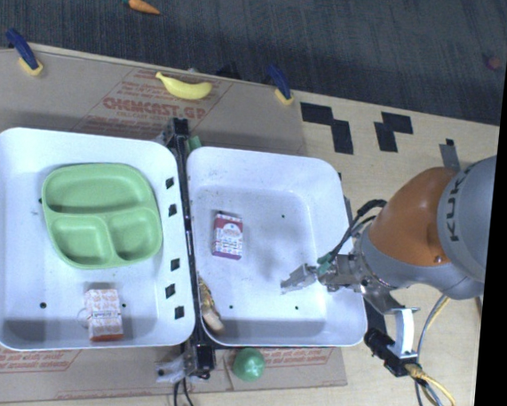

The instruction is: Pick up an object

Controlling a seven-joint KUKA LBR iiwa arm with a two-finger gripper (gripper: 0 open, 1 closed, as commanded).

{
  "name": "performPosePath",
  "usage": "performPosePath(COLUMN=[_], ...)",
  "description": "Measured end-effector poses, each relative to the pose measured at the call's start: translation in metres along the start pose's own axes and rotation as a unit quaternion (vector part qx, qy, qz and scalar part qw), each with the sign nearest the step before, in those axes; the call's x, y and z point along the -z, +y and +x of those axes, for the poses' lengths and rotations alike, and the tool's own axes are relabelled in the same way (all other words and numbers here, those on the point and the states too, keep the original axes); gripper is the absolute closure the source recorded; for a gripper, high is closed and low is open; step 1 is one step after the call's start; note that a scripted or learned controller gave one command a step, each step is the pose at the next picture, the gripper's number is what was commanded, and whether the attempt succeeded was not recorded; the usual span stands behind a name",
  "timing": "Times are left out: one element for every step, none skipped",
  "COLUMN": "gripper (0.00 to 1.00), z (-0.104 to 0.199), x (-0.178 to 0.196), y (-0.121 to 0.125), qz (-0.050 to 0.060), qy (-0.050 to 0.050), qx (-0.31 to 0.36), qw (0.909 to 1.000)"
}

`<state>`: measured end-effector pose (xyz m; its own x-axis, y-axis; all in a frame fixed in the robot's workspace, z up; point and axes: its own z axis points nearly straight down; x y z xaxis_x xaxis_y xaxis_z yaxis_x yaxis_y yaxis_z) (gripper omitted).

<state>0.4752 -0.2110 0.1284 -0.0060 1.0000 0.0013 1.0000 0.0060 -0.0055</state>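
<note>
While the end effector (298, 279) hovers, the red carton (227, 235) lies just beside it.

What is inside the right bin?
The right bin holds a small red packet and the hand, reaching in low over its floor. The floor under the hand is covered.

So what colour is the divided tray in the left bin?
Light green divided tray, clearest in the camera view.

We see the gripper (298, 279) low over the right bin (327, 182), apart from the small red box (227, 235); a green tray (101, 214) fills the left bin (7, 218).
</note>
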Motion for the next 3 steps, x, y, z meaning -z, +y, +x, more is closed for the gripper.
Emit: performPosePath(gripper=[0.00,0.00,1.00], z=[0.000,0.045,0.045], x=[-0.036,-0.035,-0.025], y=[0.098,0.177,0.177], qz=[-0.001,-0.003,-0.002], qy=[-0.001,0.000,0.000], qx=[0.001,0.000,0.002], qw=[1.0000,1.0000,1.0000])
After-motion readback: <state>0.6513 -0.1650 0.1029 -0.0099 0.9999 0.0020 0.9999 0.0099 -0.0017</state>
